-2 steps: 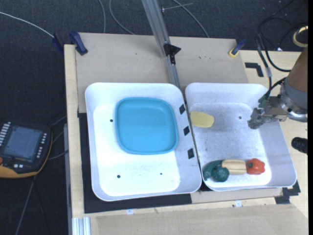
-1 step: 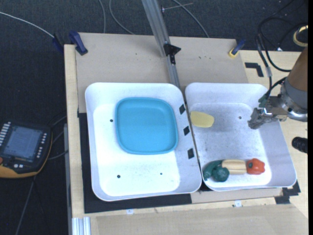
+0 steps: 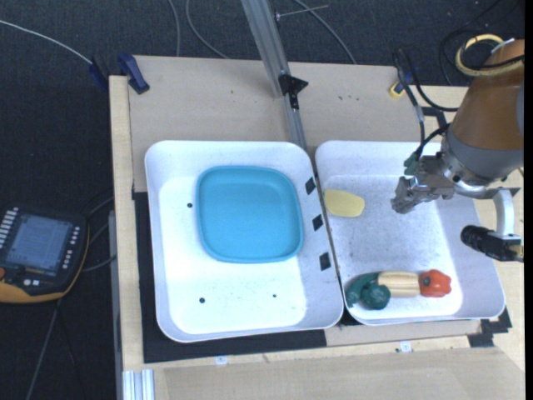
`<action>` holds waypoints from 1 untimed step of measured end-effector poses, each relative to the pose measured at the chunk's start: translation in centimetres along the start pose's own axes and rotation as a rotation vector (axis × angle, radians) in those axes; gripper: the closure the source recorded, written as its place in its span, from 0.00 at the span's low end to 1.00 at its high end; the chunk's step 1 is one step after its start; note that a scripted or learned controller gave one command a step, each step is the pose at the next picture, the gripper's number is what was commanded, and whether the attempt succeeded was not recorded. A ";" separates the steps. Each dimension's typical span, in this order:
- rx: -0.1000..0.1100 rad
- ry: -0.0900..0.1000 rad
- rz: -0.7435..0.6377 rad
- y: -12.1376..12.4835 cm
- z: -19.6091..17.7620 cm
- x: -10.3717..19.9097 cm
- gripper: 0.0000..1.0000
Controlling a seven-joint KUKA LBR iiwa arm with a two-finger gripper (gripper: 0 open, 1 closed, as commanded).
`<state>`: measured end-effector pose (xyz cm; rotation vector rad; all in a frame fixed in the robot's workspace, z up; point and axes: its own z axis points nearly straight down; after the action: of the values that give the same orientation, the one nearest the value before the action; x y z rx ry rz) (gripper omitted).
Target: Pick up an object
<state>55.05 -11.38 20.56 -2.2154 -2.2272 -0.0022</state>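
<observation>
Claw (image 3: 405, 197) hangs over the right bin (image 3: 366, 248); whether it is clenched I cannot tell. Yellow piece (image 3: 344, 203) lies left of it, apart; green (image 3: 368, 293), tan (image 3: 398, 284) and red (image 3: 435, 283) toys line the near wall

On the worktop (image 3: 208, 98) two bins stand side by side. The left bin (image 3: 171, 307) holds a plate (image 3: 250, 213). In the right bin (image 3: 475, 302), a chip (image 3: 344, 203) lies upper left; three toys (image 3: 398, 287) lie along the lower edge.
</observation>
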 end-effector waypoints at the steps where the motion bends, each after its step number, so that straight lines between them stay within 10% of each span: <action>1: 0.000 0.000 0.001 2.4 0.3 4.5 1.00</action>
<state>57.40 -6.86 20.29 -2.2158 -2.2262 -0.0018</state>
